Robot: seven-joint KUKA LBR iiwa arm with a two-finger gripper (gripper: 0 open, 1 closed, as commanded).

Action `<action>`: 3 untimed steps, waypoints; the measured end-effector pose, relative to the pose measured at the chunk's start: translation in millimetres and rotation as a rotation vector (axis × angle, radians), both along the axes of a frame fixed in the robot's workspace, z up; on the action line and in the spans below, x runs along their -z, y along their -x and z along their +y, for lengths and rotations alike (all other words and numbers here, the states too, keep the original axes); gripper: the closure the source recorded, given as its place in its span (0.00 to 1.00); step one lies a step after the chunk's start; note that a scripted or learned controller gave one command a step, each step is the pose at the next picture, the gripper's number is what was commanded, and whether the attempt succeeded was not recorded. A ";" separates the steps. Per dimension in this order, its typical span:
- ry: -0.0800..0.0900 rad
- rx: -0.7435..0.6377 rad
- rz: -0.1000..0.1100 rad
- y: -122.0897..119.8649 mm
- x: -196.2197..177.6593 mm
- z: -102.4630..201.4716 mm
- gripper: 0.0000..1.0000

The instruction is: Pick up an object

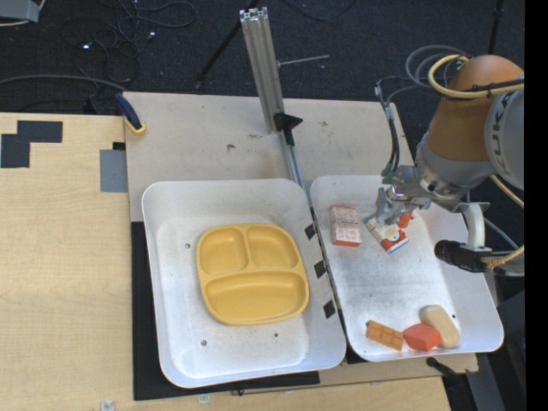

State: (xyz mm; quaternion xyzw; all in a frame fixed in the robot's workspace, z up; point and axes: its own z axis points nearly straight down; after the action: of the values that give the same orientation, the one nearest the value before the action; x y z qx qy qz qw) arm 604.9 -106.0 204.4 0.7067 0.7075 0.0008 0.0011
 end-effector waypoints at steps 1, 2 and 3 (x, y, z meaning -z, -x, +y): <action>0.000 0.000 0.003 -0.2 -17.5 -1.4 1.00; -0.003 -0.003 0.006 -3.0 -8.8 48.8 1.00; -0.003 -0.005 0.005 -3.4 -15.5 111.2 1.00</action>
State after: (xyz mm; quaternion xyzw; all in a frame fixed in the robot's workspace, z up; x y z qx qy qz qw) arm 608.2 5.3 219.9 0.7051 0.7091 0.0001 -0.0016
